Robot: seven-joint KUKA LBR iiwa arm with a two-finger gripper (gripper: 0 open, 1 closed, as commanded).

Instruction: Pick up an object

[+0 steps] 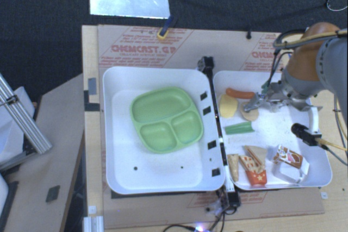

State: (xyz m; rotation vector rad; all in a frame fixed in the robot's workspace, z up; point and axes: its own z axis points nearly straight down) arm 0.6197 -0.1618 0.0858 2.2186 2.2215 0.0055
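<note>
- Two white bins sit side by side on the bench: the left bin (117, 117) bears one green divided tray (166, 118), three compartments, nothing in them; the right bin (321, 171) holds all the toy food I could take.
- My arm (318, 60) reaches in from the right, low over the right bin's far half, likely lining up a grab.
- My gripper (260, 100) hovers at the round tan piece (250, 113), near one yellow piece (228, 106) and one orange sausage (240, 93); I cannot tell how my fingers stand, and nothing shows between them.
- Nearer lie one green stick (238, 128), what look like pizza slices (251, 163), and one red-and-white carton (288, 163).
</note>
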